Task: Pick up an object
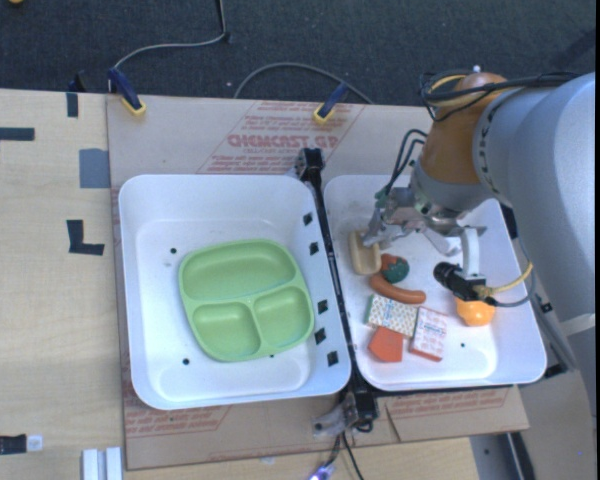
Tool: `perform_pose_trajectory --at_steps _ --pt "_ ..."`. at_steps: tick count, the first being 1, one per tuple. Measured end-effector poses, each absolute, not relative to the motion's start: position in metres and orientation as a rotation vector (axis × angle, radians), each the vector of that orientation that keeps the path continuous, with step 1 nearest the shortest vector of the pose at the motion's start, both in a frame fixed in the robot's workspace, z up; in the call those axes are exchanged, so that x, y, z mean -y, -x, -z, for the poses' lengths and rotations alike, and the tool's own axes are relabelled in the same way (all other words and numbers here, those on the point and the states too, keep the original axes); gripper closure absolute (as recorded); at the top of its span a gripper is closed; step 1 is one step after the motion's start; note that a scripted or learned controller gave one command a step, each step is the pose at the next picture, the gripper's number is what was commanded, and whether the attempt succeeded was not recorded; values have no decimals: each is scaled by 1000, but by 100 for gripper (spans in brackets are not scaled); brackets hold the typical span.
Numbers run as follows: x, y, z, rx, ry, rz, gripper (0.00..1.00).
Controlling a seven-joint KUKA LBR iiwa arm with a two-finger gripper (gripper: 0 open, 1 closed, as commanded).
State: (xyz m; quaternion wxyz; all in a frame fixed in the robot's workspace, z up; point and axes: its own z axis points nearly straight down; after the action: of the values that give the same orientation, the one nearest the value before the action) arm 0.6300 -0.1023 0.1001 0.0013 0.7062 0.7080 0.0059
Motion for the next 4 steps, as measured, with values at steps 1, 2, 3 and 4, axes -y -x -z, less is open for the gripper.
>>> perform_pose_trajectory --at_steps 1,2,3,4 --pt "102 -630 -100 -2223 -2218 -18 0" --pt "101 -613 -88 -2216 -2217 -6 0" --pt "99 -617 -88 -2216 -2219 1 0" --pt "98 -603 -88 -2210 -2215 -5 0"
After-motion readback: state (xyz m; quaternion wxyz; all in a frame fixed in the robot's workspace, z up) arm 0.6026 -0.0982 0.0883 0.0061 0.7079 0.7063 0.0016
